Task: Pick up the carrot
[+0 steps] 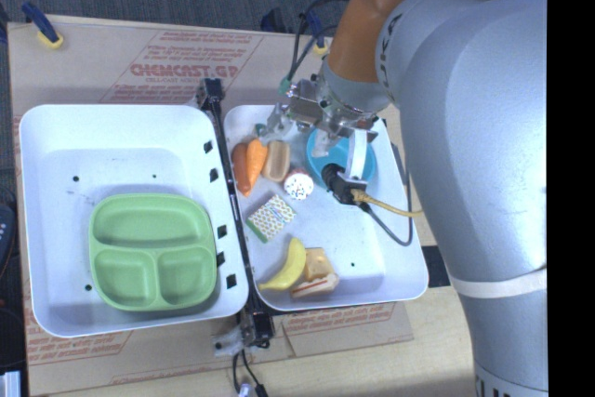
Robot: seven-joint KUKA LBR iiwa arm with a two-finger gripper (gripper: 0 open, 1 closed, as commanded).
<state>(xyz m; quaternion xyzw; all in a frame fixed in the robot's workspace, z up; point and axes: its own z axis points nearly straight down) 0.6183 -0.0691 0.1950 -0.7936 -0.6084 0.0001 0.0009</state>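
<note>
Two white bins (56, 200), one green divided plate (152, 250), one carrot (248, 165), one banana (287, 267), one sandwich (318, 272), one blue bowl (327, 158).

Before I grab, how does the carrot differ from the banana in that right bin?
The carrot is orange and tapers to a point; the banana is yellow and curved. The carrot lies along the bin's left wall at the far end; the banana lies at the near end against a sandwich. Both lie flat.

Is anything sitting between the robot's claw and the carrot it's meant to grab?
Nothing visible blocks the way. The gripper hangs just above and right of the carrot, but a tan bread-like piece lies touching the carrot's right side.
</note>
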